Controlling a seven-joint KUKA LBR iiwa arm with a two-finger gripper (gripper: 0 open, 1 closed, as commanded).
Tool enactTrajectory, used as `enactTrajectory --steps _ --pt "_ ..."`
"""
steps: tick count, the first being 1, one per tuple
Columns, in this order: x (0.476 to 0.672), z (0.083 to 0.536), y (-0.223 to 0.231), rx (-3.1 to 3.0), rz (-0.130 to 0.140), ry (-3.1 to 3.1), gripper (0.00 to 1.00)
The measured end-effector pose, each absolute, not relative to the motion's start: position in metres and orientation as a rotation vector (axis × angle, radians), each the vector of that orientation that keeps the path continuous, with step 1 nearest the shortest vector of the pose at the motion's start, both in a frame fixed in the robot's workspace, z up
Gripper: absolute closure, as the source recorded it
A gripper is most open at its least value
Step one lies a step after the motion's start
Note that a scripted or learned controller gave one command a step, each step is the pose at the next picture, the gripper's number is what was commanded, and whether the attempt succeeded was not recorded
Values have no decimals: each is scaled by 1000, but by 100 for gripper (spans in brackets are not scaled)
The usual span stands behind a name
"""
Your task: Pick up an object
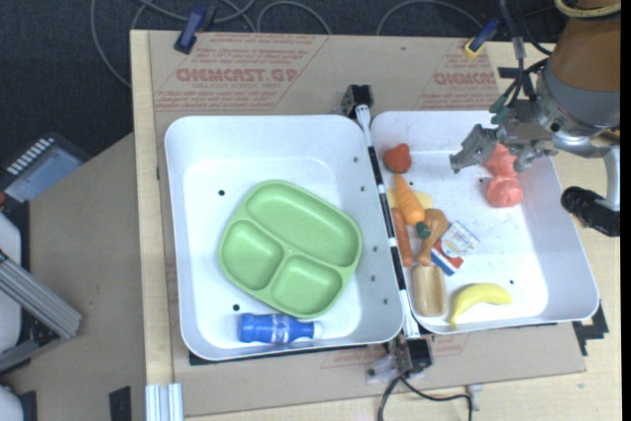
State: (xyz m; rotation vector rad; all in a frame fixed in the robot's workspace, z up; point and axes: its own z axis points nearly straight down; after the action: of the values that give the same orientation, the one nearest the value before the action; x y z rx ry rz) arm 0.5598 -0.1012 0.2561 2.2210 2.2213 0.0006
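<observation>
My gripper (502,151) is over the far part of the right bin (567,256), reaching in from the right. Its fingers are spread open, one grey fingertip (467,156) pointing left. A pink toy (504,186) lies just under and in front of the gripper, its upper end between the spread fingers, which do not close on it. Along the bin's left side lie a red strawberry-like piece (396,158), an orange carrot (408,202) and a small white packet (455,245). A yellow banana (480,299) rests at the near edge, beside a tan bread-like piece (427,289).
The left bin (192,163) holds a green divided plate (289,246) and a blue bottle (276,329) lying at its near edge. A black divider rail (380,202) runs between the bins. Cables and clips lie beyond the bench's far edge.
</observation>
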Motion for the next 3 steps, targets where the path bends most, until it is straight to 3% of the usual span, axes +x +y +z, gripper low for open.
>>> enactTrajectory --steps 1,2,3 --pt "557 101 -137 2211 16 2209 0" --pt "520 85 -97 2220 2 2220 0" --pt "543 84 -94 2221 1 2220 0"
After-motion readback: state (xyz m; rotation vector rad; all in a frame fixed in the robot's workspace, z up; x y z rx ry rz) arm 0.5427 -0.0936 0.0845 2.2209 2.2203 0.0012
